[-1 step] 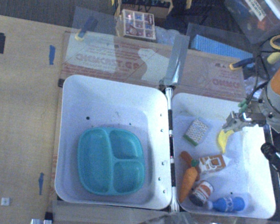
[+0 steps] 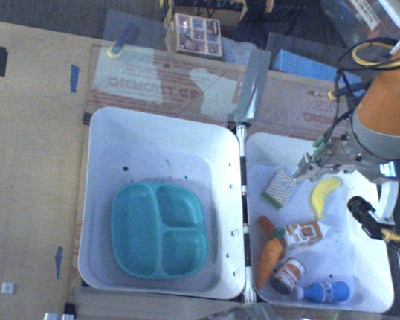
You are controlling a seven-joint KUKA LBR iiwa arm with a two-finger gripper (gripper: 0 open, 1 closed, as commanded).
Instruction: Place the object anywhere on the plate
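A teal sectioned plate (image 2: pixel 159 230) lies in the left white bin (image 2: pixel 112 142). The right bin (image 2: pixel 382 290) holds a yellow banana (image 2: pixel 322 194), a green-and-white sponge-like block (image 2: pixel 279 188), a small brown-and-white carton (image 2: pixel 303 233), an orange carrot (image 2: pixel 269 258), a small can (image 2: pixel 288 275) and a blue bottle (image 2: pixel 330 291). My gripper (image 2: pixel 318 164) hangs over the upper part of the right bin, just above and left of the banana and close to the green block. Nothing shows between its fingers.
A metal divider (image 2: pixel 249 95) runs between the bins at the back. Cardboard boxes (image 2: pixel 201 12) and a blue pad (image 2: pixel 305 64) lie beyond the bins. A black cable end (image 2: pixel 363 211) hangs at the right bin's edge. The arm's orange band (image 2: pixel 398 96) looms over the right bin's far corner.
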